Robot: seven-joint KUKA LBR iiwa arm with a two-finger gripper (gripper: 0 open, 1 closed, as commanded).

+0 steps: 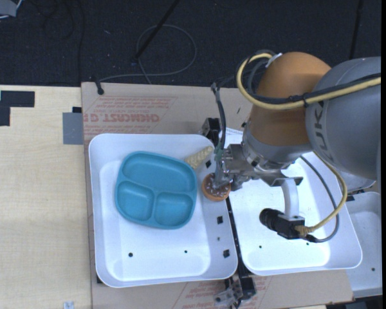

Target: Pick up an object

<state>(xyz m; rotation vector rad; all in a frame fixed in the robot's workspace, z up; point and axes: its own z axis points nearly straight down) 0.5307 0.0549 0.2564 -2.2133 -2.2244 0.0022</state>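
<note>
Camera view looks down on a pale wooden worktop [32,192] carrying a sheet of brown printed cardboard [141,111] with two shallow white bins side by side. A grey arm with an orange band [289,102] reaches in from the right, its bulk hanging over the right white bin [289,250]. Next in size, the left white bin [154,256] holds a blue plastic plate with three compartments [156,190], lying flat in the bin's upper half. A cream ridged piece [198,156] lies just beside the plate's upper right edge. Smallest, a round brown object [215,188] sits at the left bin's right rim, close to the divide between the bins. The gripper [220,176] points down right over this brown object, touching or nearly touching it; whether it is released or clenched I cannot tell.
</note>
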